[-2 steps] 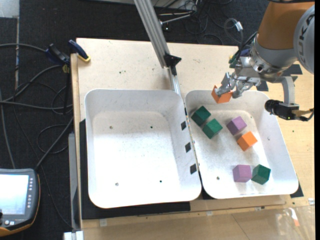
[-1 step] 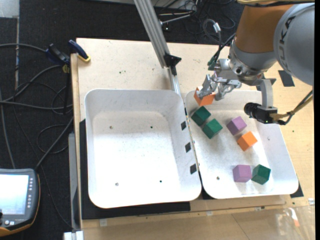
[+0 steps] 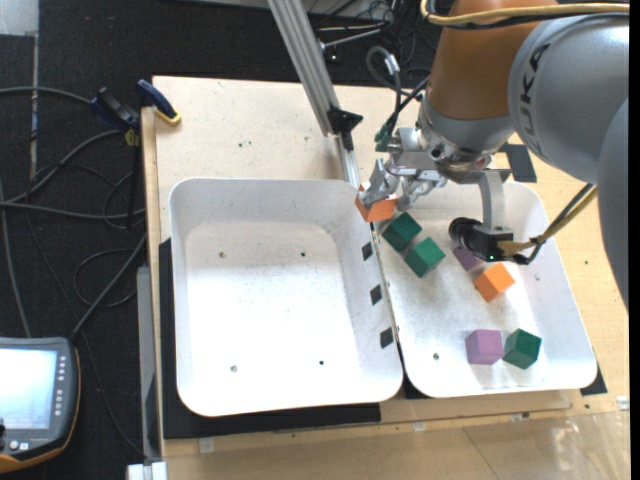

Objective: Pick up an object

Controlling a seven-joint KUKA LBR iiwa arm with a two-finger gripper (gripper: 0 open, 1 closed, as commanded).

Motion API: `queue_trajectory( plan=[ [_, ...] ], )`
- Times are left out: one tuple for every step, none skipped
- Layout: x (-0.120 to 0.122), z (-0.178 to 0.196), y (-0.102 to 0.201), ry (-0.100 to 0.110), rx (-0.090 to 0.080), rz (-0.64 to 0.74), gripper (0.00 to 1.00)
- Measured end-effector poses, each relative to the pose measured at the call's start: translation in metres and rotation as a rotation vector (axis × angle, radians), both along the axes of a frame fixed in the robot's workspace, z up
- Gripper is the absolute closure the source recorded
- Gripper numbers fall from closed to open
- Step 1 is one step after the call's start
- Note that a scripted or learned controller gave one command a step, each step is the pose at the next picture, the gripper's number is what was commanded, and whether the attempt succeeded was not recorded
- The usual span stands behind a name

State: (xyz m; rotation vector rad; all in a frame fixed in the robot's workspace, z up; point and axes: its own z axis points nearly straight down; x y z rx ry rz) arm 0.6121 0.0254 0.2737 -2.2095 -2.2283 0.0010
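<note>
My gripper hangs over the upper left corner of the right bin, close to the rim shared with the left bin. A small orange block sits between its fingers, and the gripper is shut on it. Just below it lie two green blocks, side by side. Farther right in the same bin are a purple block, partly hidden by a black cable part, and a second orange block. Near the front rest another purple block and a green block.
The left bin holds only a few dark specks. A slanted metal rail runs down to the bins' shared back corner. A blue and yellow clamp lies at the bench's far left corner. The arm's body covers the upper right.
</note>
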Motion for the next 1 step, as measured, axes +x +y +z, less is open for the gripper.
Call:
queue_trajectory(
  plan=[
    [-0.006, -0.0084, 0.0589, 0.0, 0.0, 0.0, 1.0]
  ],
)
